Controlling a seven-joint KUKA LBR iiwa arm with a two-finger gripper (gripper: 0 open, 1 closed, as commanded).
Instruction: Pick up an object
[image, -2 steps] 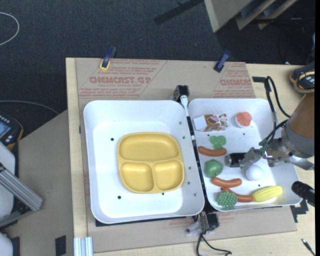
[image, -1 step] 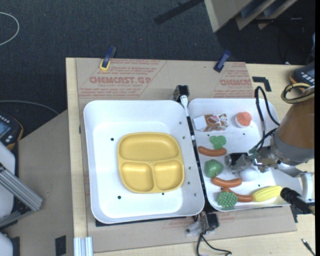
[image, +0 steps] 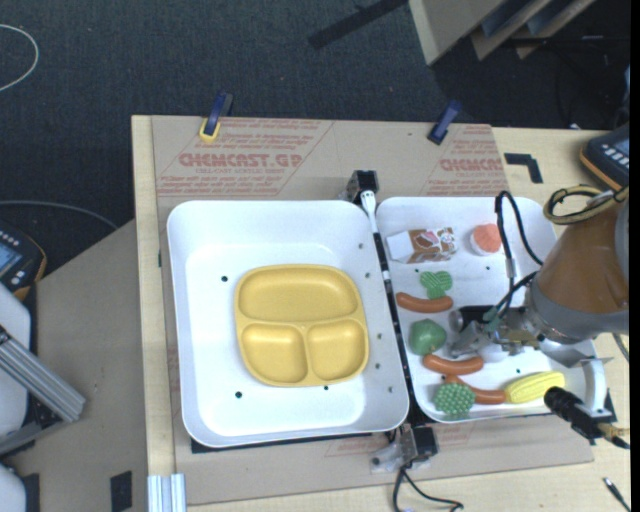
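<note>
We see the tool (image: 466, 335) low in the right shallow white bin (image: 520, 214); its grip state we cannot tell. The orange toy sausage (image: 452, 365) lies just below it, long axis left-right.

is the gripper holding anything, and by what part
Cannot be told: the gripper sits low in the right bin by the green ball and a sausage.

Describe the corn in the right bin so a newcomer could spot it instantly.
Start at the right bin, the one crowded with toy food, and go to its near edge. The corn lies there beside an orange carrot; it is the one yellow piece in that bin.
</note>
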